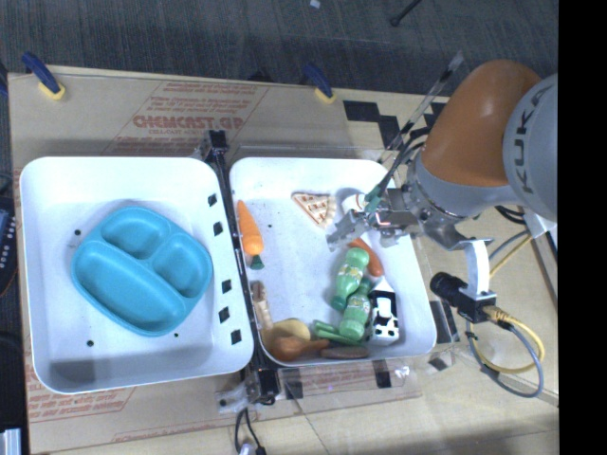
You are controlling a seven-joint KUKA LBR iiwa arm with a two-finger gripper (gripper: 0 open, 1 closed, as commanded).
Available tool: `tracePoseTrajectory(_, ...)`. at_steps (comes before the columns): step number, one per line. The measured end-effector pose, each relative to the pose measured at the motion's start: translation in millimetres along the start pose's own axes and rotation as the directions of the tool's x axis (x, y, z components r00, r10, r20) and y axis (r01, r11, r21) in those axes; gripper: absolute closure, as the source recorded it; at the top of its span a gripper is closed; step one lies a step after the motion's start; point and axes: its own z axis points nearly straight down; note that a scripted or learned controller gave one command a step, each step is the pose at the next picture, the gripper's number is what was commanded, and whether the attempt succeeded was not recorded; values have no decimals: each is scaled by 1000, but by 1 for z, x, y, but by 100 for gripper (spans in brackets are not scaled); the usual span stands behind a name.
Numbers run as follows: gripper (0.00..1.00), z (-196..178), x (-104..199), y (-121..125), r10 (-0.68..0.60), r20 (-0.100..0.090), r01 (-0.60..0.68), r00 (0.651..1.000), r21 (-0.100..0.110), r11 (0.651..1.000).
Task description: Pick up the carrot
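**A:** Where is the hand right now?

**B:** The hand [353, 218] hangs over the upper right part of the right bin [285, 173], reaching in from the right under the arm's grey and orange wrist. I cannot tell how it is set, as the metal parts blur together there. Nothing I can see is in it.

**A:** What lies closest to it?

**B:** Just to its left is a pizza slice [313, 205], a small tan wedge. Just below it is a green bottle [350, 275] with something orange-red beside it that I cannot name. Further down sit a second green bottle [353, 313], a small black and white cow [383, 317] and some brown pieces at the bin's lower edge.

**A:** And the carrot?

**B:** The carrot [249, 230] lies along the left wall of that same bin, orange body with a green end pointing down. It is apart from the hand, with bare white floor between them.

**A:** So which step is this?

**B:** I would call it the approach; no grasp yet. The next move calls for travelling left across the bin, then lowering over the carrot without hitting the wall.

**A:** Anything else on the desk?

**B:** The left bin [47, 282] holds a blue divided plate [140, 268].
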Motion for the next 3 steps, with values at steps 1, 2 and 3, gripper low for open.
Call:
tracePoseTrajectory(1, 0, 71, 79, -15, -66, 0, 66, 998, 6, 998)
tracePoseTrajectory(2, 0, 79, 32, 41, -36, 3, 36, 999, 0, 999)
tracePoseTrajectory(3, 0, 166, 26, 83, -88, 13, 88, 996, -6, 996)
